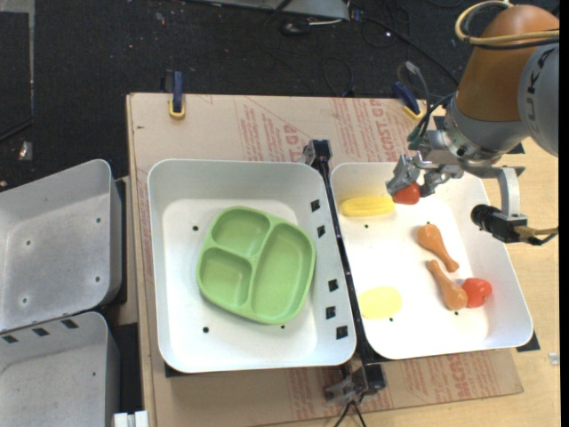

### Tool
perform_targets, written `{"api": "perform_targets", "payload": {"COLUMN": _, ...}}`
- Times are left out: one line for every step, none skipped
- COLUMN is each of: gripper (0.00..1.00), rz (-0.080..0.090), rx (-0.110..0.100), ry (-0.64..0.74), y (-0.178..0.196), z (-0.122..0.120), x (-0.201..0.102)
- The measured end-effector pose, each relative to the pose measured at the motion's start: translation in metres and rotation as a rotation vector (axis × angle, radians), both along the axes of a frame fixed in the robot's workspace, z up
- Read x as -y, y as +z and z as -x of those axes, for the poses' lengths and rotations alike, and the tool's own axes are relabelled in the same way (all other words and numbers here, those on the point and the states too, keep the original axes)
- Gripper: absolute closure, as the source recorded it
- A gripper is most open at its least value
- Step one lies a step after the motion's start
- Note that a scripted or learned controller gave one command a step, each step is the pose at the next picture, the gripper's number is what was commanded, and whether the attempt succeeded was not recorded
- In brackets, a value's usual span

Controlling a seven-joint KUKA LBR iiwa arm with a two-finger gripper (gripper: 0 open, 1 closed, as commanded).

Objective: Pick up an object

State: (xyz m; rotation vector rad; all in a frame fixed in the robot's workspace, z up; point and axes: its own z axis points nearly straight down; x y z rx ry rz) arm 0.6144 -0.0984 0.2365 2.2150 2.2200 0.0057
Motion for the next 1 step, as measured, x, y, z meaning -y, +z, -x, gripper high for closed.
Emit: {"api": "perform_targets", "payload": {"gripper": 1.0, "rz": -0.003, "rx": -0.008, "ry": 0.005, "y": 0.0071, "z": 0.019, "x": -0.0449}}
